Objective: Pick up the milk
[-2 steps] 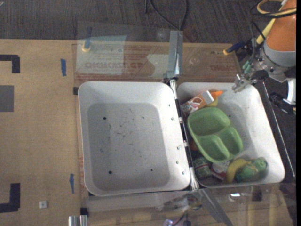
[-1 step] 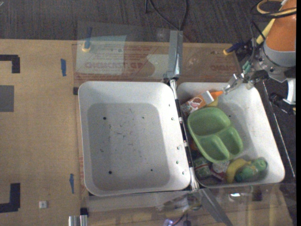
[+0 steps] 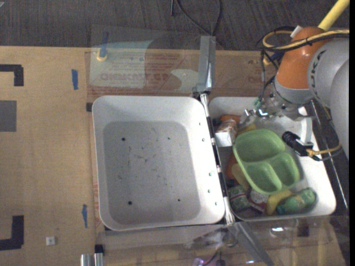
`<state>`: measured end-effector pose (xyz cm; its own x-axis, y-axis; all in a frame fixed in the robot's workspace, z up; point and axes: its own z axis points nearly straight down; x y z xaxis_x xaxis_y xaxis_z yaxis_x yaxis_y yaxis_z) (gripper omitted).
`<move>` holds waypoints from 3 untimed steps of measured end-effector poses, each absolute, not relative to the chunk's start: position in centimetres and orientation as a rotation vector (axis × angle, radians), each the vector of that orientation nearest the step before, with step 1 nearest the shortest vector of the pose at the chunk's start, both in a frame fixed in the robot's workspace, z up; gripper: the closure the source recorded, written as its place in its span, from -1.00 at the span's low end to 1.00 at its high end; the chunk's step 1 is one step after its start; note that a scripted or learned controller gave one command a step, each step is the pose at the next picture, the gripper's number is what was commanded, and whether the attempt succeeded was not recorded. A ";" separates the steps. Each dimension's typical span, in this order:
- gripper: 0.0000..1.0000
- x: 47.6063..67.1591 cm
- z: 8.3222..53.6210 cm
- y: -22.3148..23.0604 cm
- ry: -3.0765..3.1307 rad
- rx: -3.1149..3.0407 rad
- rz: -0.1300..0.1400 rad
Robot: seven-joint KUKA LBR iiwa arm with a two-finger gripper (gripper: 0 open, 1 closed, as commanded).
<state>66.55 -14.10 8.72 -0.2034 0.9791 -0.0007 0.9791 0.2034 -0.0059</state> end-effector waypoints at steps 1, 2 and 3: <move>-1.00 66.7 10.0 -10.2 -2.448 -1.969 0.004; -1.00 66.3 8.5 -18.6 -2.131 -2.271 0.023; -1.00 59.3 8.8 -20.0 -1.780 -2.589 -0.011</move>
<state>59.27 -20.02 8.78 0.3582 0.9336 0.0056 0.9336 -0.3582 0.0041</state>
